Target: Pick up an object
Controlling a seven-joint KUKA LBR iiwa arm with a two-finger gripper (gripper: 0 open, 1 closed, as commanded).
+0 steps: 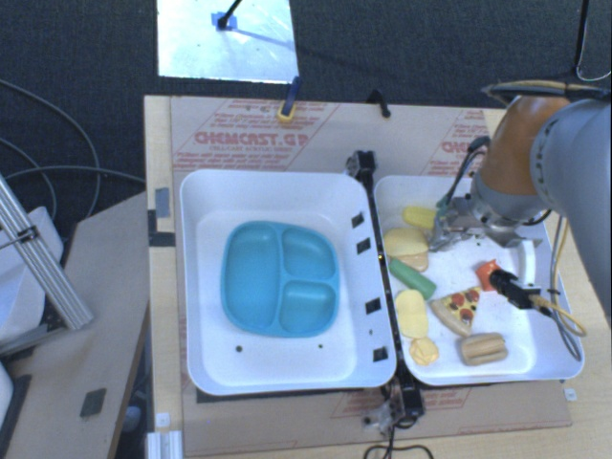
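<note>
The arm point(550, 156) reaches in from the right and hangs low over the far part of the right bin point(550, 338), its gripper point(443, 229) down among the toy food, just right of a pale roll point(405, 244) and near a yellow piece point(419, 217) by the far wall. Whether the claw is spread or pressed together cannot be told from here; the wrist and cables cover it, and nothing shows between it.

The pickable things all lie in this bin, crowded toward its left wall: a green piece point(411, 275) slanting just near of the roll, a pale yellow piece point(412, 312) nearer still, a round cookie point(424, 351), a pizza slice point(459, 308), a bread roll point(482, 348) and an orange piece point(488, 272) to the right. The gripper's spot suggests it is aiming at the roll or the yellow piece.

Room is tight there: the divider between the bins runs close on the left, and the neighbours touch or nearly touch, so a closing claw may nudge them. The right near part of the bin offers more bare floor. The left bin point(196, 285) holds a blue divided plate point(280, 278), with free margin all round it.
</note>
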